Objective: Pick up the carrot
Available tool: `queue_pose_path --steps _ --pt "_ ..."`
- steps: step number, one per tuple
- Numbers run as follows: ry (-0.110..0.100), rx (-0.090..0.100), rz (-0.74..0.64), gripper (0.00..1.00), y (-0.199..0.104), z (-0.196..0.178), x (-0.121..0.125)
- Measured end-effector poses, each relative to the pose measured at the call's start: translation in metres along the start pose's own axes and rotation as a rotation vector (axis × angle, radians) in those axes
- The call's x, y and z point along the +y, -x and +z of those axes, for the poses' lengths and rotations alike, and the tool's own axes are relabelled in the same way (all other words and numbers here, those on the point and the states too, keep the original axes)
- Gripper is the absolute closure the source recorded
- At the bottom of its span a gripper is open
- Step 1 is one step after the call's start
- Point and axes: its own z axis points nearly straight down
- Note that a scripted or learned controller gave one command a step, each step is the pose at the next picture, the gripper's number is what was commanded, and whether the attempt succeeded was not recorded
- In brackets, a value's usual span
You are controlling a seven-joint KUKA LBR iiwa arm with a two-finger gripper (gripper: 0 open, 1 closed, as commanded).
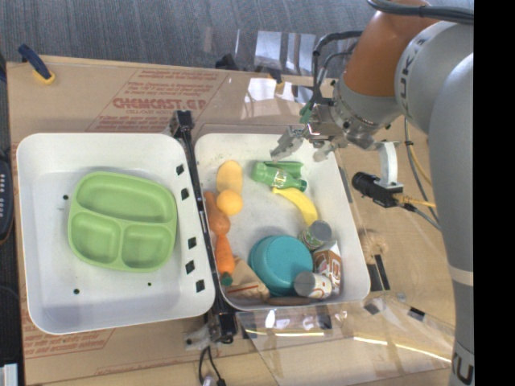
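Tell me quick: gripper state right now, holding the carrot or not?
Gripper: open, holding nothing, above the far edge of the right bin. The carrot lies by that bin's left wall.

Carrot against the right bin's left wall

The slim, tapering orange carrot (224, 255) lay lengthwise along the left wall of the right-hand bin, near its front corner. Its green-tipped end pointed toward the front, close to the bin's edge. It rested flat on the white floor, just beside a teal bowl, with nothing gripping it.
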Motion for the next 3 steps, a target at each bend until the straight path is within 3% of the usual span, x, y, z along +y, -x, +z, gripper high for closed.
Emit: queue_pose_path --steps 1,2,3 --pt "-0.003 0.004 0.071 0.0 -0.036 0.155 0.021" --pt "-0.007 0.003 0.065 1.0 -0.035 0.144 0.022" --pt "-0.001 0.004 0.409 1.0 -0.119 0.052 -0.052"
